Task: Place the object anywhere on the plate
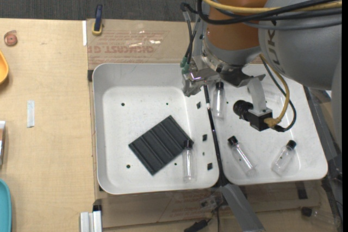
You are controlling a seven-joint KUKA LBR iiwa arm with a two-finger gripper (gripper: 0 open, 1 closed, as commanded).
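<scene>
Clear black-capped vial (218, 101) sits beside the jaws, whose state I cannot tell.

1. One fixed camera looks down at a slant on a bench (43, 117).
2. Two white bins (109, 133) fill the centre and right of frame.
3. The arm (272, 13) looms large at upper right, probably hiding part of the right bin.
</scene>
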